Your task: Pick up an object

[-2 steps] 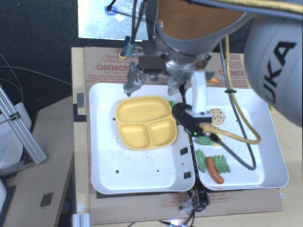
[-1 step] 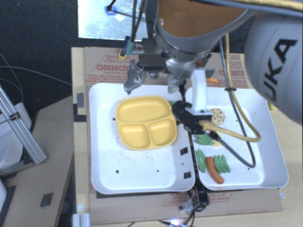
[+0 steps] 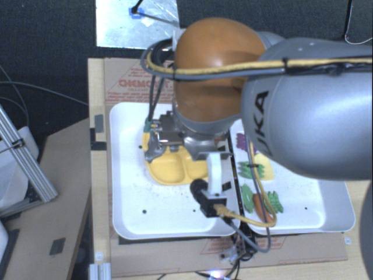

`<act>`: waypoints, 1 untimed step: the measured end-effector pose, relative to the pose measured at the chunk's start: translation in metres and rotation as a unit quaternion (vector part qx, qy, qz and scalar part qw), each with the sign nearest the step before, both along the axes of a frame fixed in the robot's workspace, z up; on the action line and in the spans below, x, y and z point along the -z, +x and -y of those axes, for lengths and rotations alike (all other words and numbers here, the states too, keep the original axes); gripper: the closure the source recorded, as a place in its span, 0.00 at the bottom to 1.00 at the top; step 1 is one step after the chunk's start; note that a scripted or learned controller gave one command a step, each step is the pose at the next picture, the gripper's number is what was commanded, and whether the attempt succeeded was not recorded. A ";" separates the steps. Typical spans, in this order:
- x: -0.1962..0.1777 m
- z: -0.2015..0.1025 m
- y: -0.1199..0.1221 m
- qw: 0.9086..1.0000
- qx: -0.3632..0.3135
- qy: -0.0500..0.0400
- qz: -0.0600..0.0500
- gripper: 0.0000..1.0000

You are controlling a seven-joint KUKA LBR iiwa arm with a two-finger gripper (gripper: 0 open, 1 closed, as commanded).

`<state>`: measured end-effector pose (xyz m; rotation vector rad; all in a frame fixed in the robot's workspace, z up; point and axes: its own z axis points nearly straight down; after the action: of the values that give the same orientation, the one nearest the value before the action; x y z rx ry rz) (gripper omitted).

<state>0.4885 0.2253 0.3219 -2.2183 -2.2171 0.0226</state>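
A soft yellow object [image 3: 169, 171] lies in the middle of the left bin [image 3: 145, 212]. My gripper [image 3: 153, 149] hangs low over that bin, right at the yellow object's upper left edge and seemingly touching it. The orange wrist band [image 3: 213, 57] and the grey arm cover the back of both bins. In the right bin [image 3: 317, 209] I see an orange carrot toy [image 3: 249, 202], a green leafy piece [image 3: 274, 203] and a yellow-green piece [image 3: 260, 171]; other items there are partly hidden by the arm.
Both bins rest on a cardboard sheet [image 3: 125, 86]. A black cable plug [image 3: 204, 200] with a yellow cord dangles over the bins' shared rim. A silvery sheet [image 3: 137, 16] lies behind the bench, and an aluminium frame [image 3: 23, 150] stands at the left.
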 end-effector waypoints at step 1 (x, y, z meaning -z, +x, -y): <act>-0.223 0.010 -0.002 1.000 -0.003 0.008 0.016 0.00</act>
<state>0.4867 0.2154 0.5453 -2.2211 -2.2310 -0.0314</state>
